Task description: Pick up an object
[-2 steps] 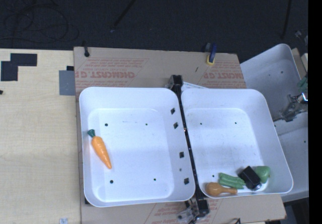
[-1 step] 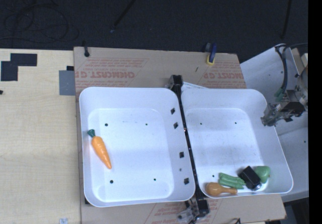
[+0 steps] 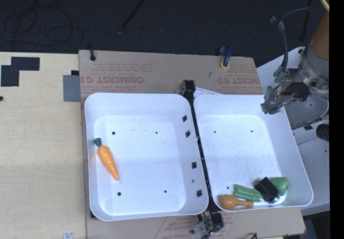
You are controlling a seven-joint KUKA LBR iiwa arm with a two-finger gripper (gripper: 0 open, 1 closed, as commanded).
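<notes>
Fingers [image 3: 270, 102] of the gripper hang at the 2 o'clock corner of the right bin [image 3: 252, 125], over its upper right rim; whether they stand wide or narrow I cannot tell from this slant, and nothing shows between them. Above them the grey arm [image 3: 314, 66] with its orange band comes in from 3 o'clock.

At the right bin's 5 o'clock corner four things lie bunched together: a tan pear-shaped toy [image 3: 234, 202] at the 7 o'clock end of the bunch, a green pea pod [image 3: 247, 193] just beside it, a black block [image 3: 267, 189] touching the pod's right end, and a round green toy [image 3: 280, 183] at the block's 2 o'clock side.

An orange toy carrot [image 3: 108, 161] lies alone in the left bin [image 3: 140, 120], near its 9 o'clock wall, green top pointing to 11 o'clock.

Both bins sit side by side on a brown cardboard sheet [image 3: 161, 74] on the counter [image 3: 37, 146].
</notes>
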